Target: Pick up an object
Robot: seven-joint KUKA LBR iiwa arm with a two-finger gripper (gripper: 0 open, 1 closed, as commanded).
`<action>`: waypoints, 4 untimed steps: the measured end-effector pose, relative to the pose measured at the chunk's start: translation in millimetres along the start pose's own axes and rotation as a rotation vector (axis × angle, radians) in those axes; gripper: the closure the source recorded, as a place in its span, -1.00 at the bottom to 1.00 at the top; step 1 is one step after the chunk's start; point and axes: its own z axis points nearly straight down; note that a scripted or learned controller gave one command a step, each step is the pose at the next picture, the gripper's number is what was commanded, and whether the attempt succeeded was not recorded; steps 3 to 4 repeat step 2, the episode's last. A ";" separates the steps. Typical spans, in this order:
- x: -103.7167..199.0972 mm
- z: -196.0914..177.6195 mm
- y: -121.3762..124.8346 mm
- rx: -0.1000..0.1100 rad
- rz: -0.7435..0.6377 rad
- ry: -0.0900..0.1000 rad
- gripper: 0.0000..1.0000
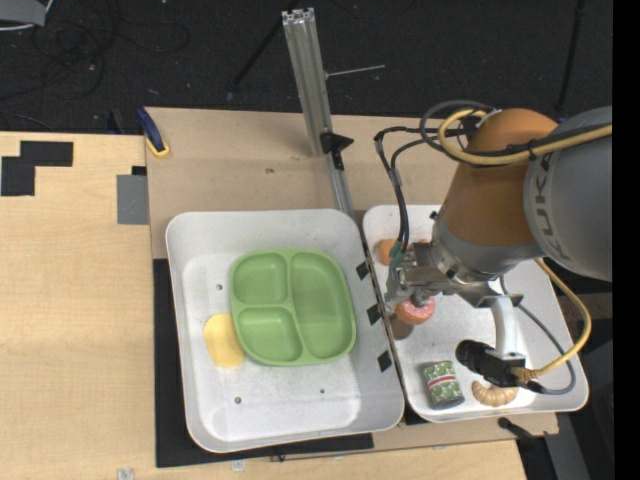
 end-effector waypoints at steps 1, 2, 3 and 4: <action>56.3 -3.5 9.4 0.001 -0.001 0.000 1.00; 110.2 -10.0 32.8 0.000 0.001 -0.001 1.00; 110.2 -10.0 32.8 0.000 0.001 -0.001 1.00; 110.2 -10.0 32.8 0.000 0.001 -0.001 1.00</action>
